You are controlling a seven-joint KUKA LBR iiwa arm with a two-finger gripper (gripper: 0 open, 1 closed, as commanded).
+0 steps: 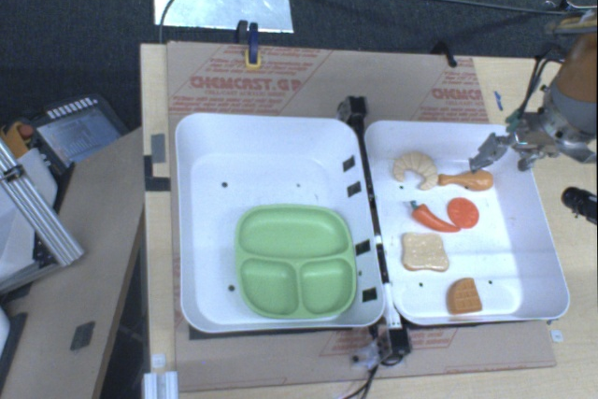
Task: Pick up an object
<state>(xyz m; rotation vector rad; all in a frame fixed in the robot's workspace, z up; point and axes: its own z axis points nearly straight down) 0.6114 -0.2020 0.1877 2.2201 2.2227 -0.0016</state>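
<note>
Drumstick is the likeliest target, a toy chicken leg lying on its side in the right bin, its thin end pointing toward the croissant and its fat end toward the gripper. That gripper hangs just above and to the right of the drumstick, near the bin's far right corner, with its two fingers spread apart and nothing between them; one finger tip sits close over the drumstick's fat end, though I cannot tell whether it touches.

My guess is that the drumstick is light, hard plastic, smooth and a bit slippery, so it could roll or squirt out of a poor pinch. The thick rounded end looks the best place to take hold, with the fingers closing across its narrow width.

Working outward from the drumstick: the croissant lies just beside it toward the left bin, a tomato slice and a red chilli lie just in front, then a slice of bread, and nearest the front edge a brown biscuit-like piece. The left bin holds a green divided plate, well apart from the drumstick
</note>
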